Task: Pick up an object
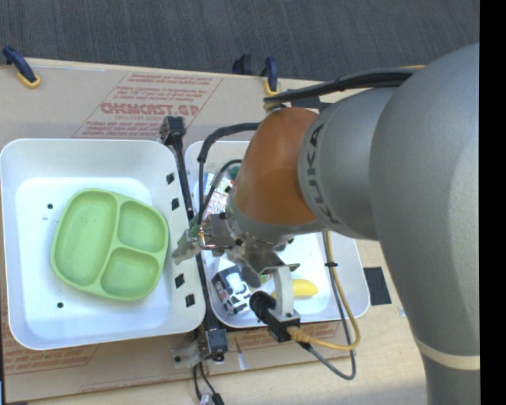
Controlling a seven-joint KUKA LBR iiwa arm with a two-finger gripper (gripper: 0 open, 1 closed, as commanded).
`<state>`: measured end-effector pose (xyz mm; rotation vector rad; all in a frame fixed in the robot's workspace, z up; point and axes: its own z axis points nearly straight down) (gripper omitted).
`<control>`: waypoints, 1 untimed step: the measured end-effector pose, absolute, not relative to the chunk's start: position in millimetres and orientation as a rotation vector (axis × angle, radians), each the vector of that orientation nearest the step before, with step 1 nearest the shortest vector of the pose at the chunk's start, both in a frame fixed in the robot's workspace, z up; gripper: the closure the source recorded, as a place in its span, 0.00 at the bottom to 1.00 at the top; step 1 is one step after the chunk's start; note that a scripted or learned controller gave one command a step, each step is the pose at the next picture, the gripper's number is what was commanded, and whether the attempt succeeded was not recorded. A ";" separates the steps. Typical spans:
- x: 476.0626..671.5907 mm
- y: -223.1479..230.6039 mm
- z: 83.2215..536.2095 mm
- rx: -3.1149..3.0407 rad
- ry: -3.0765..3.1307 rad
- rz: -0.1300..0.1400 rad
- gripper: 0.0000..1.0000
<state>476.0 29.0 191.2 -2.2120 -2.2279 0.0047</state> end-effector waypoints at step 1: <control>476.0 29.0 191.2 -2.212 -2.228 0.005 0.00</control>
